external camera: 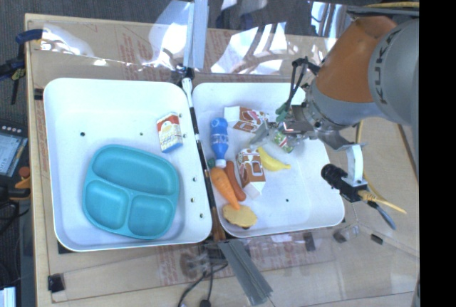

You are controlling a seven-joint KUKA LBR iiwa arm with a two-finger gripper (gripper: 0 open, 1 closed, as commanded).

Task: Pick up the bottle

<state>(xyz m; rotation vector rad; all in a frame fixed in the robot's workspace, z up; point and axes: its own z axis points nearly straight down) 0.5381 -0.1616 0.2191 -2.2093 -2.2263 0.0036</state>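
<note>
Reaching from right, pincer point(280, 132) over right bin point(313, 206)

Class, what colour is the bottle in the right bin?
Blue with a white base, the bottle shows in the camera view.

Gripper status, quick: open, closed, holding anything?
Gripper: cannot be told; it sits low over the right white bin, apart from the blue plastic bottle.
</note>
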